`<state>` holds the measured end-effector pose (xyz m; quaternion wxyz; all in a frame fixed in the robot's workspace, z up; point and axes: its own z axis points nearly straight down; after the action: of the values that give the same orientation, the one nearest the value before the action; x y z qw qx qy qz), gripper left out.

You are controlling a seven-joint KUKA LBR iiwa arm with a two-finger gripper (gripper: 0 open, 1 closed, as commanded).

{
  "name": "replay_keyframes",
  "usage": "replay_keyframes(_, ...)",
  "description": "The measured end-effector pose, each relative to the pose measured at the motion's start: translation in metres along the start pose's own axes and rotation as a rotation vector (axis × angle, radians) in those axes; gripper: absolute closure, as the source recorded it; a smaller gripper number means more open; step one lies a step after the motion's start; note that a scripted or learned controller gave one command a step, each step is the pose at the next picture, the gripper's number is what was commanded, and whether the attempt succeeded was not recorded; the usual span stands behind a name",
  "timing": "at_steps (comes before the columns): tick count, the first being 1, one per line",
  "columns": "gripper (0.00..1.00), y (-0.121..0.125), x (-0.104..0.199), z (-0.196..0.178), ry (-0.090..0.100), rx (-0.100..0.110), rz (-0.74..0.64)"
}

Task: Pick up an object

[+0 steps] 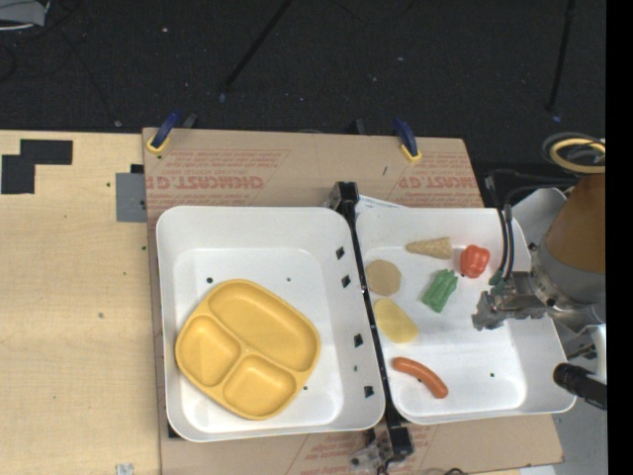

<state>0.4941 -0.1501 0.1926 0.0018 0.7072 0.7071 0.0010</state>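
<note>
Apparently nothing is picked yet: gripper (pixel 492 312) hangs low at right bin's (pixel 495 404) right side, finger state unclear; nearest items, green piece (pixel 439 290) and red pepper (pixel 475 259), lie untouched.

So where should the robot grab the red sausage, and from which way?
Best across its middle, coming straight down from above. The sausage lies flat in the right bin, long, thin and slightly curved, with bare floor on both long sides, so fingers probably fit either side of its narrow width.

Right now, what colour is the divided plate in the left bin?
Yellow; the divided plate shows plainly in the camera view.
</note>
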Motion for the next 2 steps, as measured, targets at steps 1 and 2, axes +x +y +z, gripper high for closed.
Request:
replay_keyframes(1,1.00,0.000,0.000,-0.009,0.001,0.004,0.000)
replay_keyframes(2,1.00,0.007,0.047,-0.004,0.002,0.005,-0.003)
